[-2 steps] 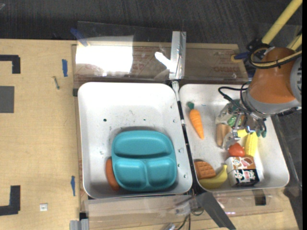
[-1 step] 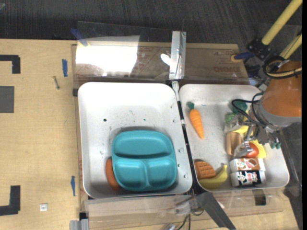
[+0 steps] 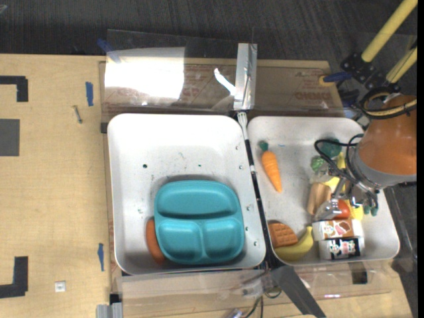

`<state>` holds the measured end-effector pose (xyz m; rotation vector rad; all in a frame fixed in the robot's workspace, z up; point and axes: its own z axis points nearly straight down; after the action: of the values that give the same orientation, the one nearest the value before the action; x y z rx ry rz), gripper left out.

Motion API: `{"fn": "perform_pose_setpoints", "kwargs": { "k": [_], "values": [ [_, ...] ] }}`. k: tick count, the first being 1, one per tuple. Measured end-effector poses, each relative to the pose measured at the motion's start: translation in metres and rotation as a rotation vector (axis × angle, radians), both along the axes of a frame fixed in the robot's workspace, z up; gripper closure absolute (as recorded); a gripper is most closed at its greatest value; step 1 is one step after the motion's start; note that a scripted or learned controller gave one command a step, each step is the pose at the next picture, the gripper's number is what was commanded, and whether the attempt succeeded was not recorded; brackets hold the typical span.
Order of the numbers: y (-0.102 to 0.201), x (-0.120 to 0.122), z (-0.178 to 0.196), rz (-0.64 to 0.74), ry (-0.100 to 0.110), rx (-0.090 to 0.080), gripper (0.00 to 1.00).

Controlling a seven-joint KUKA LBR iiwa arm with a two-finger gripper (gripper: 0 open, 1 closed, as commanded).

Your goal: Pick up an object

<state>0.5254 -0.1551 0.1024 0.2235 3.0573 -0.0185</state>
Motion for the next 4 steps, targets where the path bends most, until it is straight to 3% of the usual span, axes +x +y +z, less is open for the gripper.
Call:
{"fn": "perform_pose_setpoints", "kwargs": {
  "k": [1,2,3,4],
  "values": [
    [0.029,0.114,-0.014,-0.138,0.063,0.023,0.00],
    [0.028,0.116,-0.001,-0.138,0.056,0.022,1.00],
    [0.075,0.114,0.134,-0.085,0.056,0.021,1.00],
    [0.089,0.120,0.178,-0.016,0.061,0.017,1.00]
  ]
}}
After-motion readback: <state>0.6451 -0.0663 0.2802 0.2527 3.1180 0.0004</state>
